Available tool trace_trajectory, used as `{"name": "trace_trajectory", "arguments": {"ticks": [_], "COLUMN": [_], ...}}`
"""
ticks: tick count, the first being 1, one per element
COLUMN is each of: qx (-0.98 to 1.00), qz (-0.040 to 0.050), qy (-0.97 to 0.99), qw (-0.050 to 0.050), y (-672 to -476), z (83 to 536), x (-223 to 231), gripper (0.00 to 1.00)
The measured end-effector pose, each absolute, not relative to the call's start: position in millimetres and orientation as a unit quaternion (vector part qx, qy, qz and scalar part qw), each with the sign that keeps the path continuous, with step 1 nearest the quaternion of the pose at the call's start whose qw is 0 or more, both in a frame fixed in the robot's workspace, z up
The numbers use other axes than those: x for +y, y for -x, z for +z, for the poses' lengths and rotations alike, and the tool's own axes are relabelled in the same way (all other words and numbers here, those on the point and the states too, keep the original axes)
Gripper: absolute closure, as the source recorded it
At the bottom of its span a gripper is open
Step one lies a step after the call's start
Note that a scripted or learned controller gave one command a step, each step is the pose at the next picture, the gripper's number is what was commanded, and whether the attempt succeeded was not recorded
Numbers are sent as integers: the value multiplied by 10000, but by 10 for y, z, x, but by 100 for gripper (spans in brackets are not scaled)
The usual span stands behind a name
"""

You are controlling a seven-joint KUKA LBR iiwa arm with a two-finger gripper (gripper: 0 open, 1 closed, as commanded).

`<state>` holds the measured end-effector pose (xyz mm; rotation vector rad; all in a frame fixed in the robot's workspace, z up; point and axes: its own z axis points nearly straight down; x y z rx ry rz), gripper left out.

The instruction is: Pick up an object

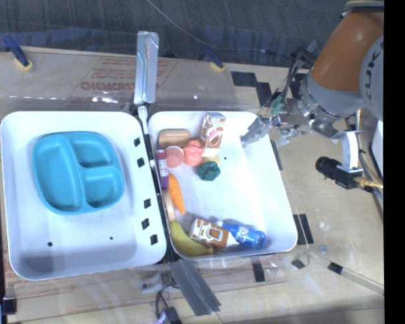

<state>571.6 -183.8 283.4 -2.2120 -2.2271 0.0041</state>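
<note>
Smooth white plastic is seen in the 2 bins point(27, 255), matt blue plastic in the divided tray point(77, 171), printed card in the carton point(213, 129), and glossy orange casing on the arm point(347, 39).

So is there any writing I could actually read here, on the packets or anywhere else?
"CHEMCAST": red print, faint, on the brown sheet behind the bins; I'm fairly sure of it. The smaller red lines above it are too blurred.
Carton at the right bin's far end: printing too small to read.
Brown carton and blue bottle near the front: labels unreadable.
</note>
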Motion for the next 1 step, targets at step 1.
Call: {"name": "trace_trajectory", "arguments": {"ticks": [1], "qx": [-7375], "qz": [38], "qy": [6753], "qw": [66], "y": [-5590], "z": [1064], "x": [-1514], "gripper": [0]}}
